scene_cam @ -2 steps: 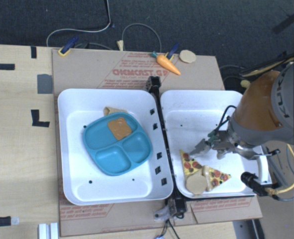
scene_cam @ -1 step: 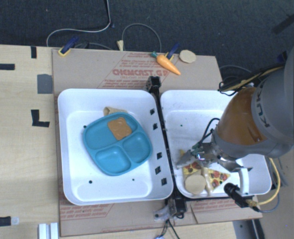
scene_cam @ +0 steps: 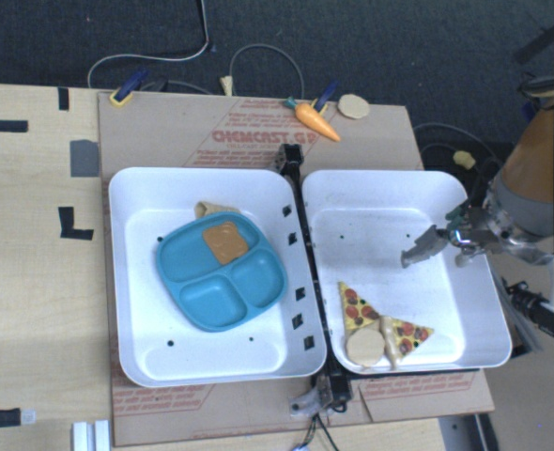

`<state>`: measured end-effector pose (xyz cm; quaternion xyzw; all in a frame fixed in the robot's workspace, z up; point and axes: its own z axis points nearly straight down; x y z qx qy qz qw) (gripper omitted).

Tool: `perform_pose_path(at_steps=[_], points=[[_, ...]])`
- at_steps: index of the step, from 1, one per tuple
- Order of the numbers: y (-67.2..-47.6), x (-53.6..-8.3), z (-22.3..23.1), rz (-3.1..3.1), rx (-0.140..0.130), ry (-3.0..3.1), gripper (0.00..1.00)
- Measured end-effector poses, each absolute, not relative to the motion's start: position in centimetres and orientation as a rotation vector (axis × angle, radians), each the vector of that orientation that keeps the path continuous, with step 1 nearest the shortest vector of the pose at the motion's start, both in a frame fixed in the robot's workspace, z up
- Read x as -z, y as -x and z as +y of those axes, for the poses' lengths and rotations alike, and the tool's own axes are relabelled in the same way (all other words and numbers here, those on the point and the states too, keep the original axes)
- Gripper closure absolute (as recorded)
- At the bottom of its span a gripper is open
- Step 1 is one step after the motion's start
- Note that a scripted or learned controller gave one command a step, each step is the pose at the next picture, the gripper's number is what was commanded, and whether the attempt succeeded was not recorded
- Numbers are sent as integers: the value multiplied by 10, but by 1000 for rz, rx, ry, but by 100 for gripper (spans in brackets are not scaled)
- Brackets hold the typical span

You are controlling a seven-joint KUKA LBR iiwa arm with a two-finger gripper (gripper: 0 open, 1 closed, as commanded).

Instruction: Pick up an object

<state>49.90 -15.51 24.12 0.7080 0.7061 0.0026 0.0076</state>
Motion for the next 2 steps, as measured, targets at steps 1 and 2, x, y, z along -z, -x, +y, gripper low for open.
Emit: perform_pose_path(at_steps=[1, 2], points=[[-491, -147, -92, 2234, 6, -2223, 0], [-484, -83, -96, 2219, 0, -2219, 0]])
